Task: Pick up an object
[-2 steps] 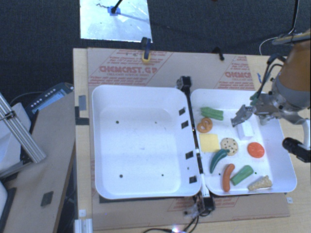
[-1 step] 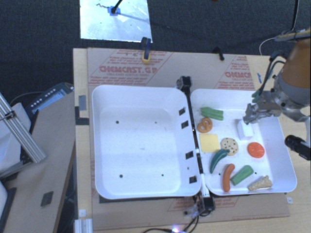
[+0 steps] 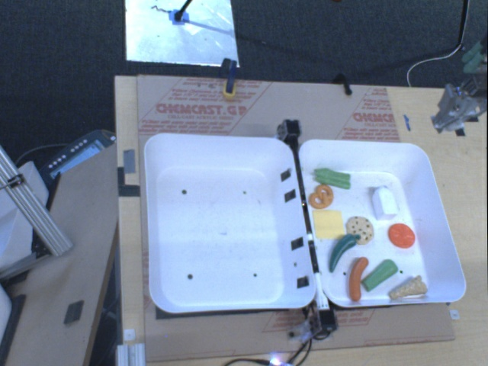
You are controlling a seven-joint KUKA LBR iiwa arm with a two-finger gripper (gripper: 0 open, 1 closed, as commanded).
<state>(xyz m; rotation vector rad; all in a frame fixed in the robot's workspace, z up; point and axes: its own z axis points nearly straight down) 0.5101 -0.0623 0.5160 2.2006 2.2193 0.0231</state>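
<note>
The right bin (image 3: 427,166) holds several toy foods: a green pea pod (image 3: 332,178), a pretzel (image 3: 321,197), a white block (image 3: 384,201), a yellow cheese slice (image 3: 329,223), a cookie (image 3: 359,229), a red tomato slice (image 3: 402,235), a dark green chili (image 3: 342,250), a sausage (image 3: 357,277), a green pickle (image 3: 379,274) and a bread wedge (image 3: 409,287). My gripper (image 3: 457,111) hangs at the far right, beyond the bin's back right corner and well away from the foods.
The left bin (image 3: 156,204) sits beside the right one, joined along a black hinge strip (image 3: 301,219). Both rest on a cardboard sheet (image 3: 198,105). A shiny plate (image 3: 179,21) lies at the back, and a metal rail (image 3: 30,212) stands at the left.
</note>
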